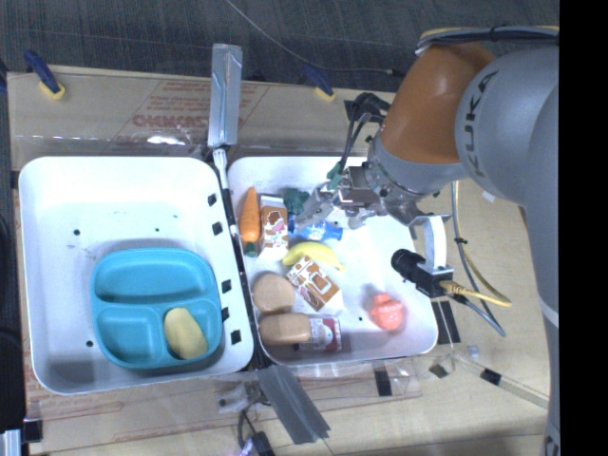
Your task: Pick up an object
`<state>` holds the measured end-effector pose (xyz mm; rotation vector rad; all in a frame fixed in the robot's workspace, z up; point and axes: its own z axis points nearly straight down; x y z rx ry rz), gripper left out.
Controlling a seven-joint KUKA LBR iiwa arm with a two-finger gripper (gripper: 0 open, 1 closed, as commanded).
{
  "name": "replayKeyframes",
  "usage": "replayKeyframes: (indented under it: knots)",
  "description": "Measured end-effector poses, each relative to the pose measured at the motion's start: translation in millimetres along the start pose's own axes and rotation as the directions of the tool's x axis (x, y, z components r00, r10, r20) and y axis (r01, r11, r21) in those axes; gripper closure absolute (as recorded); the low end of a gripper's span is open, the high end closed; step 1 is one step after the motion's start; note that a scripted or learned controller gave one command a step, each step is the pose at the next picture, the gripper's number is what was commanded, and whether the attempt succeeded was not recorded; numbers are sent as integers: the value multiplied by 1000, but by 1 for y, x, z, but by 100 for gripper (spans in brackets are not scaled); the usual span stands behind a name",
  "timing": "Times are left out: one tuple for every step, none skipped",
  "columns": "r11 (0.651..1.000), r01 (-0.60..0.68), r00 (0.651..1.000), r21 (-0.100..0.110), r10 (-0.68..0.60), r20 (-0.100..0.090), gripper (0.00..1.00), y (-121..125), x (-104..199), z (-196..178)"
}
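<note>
Camera view had the end effector (328, 207) low in the right white bin (418, 335), above the blue packet (318, 229); its grip state was unreadable.

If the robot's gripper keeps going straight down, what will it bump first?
Probably the blue packet lying right under the gripper, beside the banana in the right bin. Depth is hard to judge from this slanted view, so that is a best guess.
</note>
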<state>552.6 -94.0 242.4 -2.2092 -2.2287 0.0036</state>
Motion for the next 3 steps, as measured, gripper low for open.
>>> replayKeyframes:
  knots:
    - [993, 122, 993, 6, -122, -1, 0, -19, -30, 99]
    - [988, -154, 988, -12, 154, -2, 0, -56, -25, 146]
    - [993, -118, 993, -4, 118, 1, 0, -64, -81, 142]
